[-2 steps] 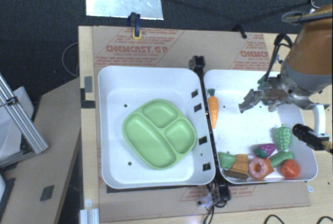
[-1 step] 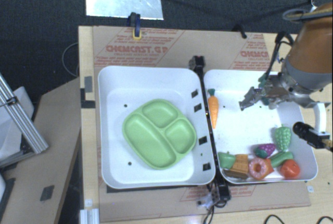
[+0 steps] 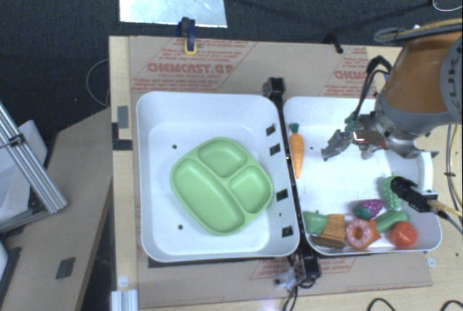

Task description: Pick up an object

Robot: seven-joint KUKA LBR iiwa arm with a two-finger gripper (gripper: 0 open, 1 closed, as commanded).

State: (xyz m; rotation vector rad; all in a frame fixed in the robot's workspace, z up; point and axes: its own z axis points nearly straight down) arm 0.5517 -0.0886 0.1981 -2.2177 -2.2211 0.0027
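Toy pile: a cluster along the near edge of the right bin (image 3: pixel 434 241) holds a tomato (image 3: pixel 404 233), a doughnut (image 3: pixel 359 232), a brown block (image 3: pixel 333 228), a green piece (image 3: pixel 315 220), a purple piece (image 3: pixel 368 208) and a green vegetable (image 3: pixel 394 218); they touch or overlap one another.
Carrot: the carrot (image 3: pixel 295 145) lies alone at the left wall of the right bin, beside the divider, well apart from the pile (the easiest candidate, I judge).
Green plate: a three-part green plate (image 3: pixel 221 185) sits in the left bin (image 3: pixel 155 158), with nothing on it.
Tool: the tool (image 3: pixel 338 145) hangs over the bare middle of the right bin, between the carrot and the pile, with nothing between its fingers; the fingers look slightly apart, though they are dark and small.
Step in hand: approach, no object picked yet.
Doing it well: choose a single target, centre the fingers across the carrot's narrow width, and come down clear of the bin wall; in the pile, neighbours would likely block the fingers.
Arm: the grey and orange arm (image 3: pixel 423 78) enters from the right, cut off by the frame.
Hard to make out: the tool's height above the bin floor, and a black part (image 3: pixel 409 194) by the pile.
Worktop: the worktop (image 3: pixel 217 60) carries both bins.
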